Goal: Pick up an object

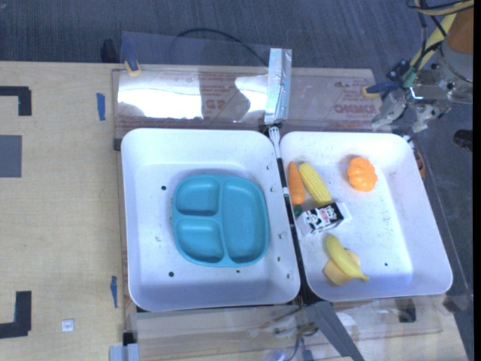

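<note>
1. Corn cob (315, 183): yellow, lying slantwise by the right bin's (421, 224) left wall, touching an orange carrot (296, 184).
2. Orange fruit (361, 173): round, apart, toward the far side.
3. Black-and-white packet (322, 218): flat, below the corn.
4. Banana (343, 263): yellow, near the front.

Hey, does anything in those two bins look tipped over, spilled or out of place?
Nothing spilled or damaged. The black-and-white carton lies flat and askew in the right bin, touching the corn cob. The blue divided tray sits level in the left bin.

a teal sectioned plate (222, 219) sits in the left bin (143, 201); blue tape strips (101, 105) mark the wooden bench (52, 224).
</note>
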Robot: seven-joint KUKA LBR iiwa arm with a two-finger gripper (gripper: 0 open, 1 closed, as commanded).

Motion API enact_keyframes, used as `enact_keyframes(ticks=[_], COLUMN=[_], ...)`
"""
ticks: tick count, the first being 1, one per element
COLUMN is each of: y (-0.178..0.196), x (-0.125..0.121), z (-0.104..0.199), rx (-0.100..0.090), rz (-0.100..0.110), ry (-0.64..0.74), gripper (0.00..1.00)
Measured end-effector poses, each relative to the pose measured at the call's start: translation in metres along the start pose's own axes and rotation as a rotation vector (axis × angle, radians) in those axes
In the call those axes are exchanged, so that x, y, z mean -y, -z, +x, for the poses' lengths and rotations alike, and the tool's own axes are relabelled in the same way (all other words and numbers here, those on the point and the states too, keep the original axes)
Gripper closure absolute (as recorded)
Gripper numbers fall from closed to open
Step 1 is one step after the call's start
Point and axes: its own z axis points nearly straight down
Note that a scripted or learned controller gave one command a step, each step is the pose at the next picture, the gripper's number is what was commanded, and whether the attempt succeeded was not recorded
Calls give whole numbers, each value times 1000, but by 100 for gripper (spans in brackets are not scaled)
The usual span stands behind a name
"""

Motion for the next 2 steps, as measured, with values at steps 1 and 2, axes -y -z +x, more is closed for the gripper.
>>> enact_keyframes(ticks=[1,2], y=[-148,-119], x=[23,14], z=[28,24], rx=[-3,6], rz=[12,-25], ry=[77,76], gripper=[0,100])
